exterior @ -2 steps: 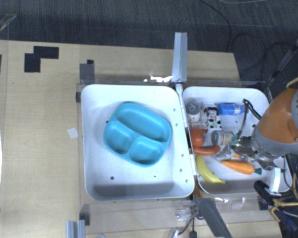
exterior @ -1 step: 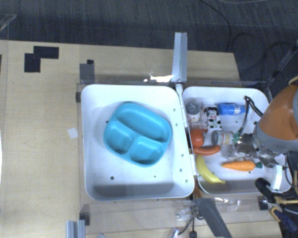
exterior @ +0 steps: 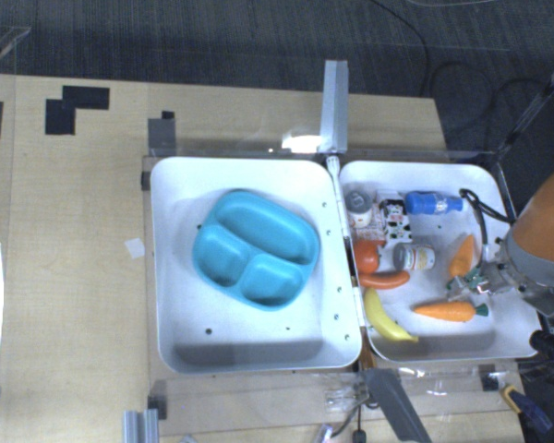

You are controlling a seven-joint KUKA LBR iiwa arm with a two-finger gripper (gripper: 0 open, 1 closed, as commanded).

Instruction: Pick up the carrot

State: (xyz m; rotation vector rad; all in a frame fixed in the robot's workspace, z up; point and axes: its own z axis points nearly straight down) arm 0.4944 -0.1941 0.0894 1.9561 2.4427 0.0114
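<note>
While the carrot (exterior: 445, 311) lies on the near floor of the right bin (exterior: 495, 338), its long axis runs left to right, thick end right, tip pointing left toward a banana (exterior: 386, 317). The tool (exterior: 471, 282) hovers just above its thick end; whether it is spread cannot be told. A blue divided plate (exterior: 255, 248) sits in the left bin (exterior: 175, 247).

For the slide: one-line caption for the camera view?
Gripper low in the right bin beside the carrot; blue divided plate in the left bin.
</note>
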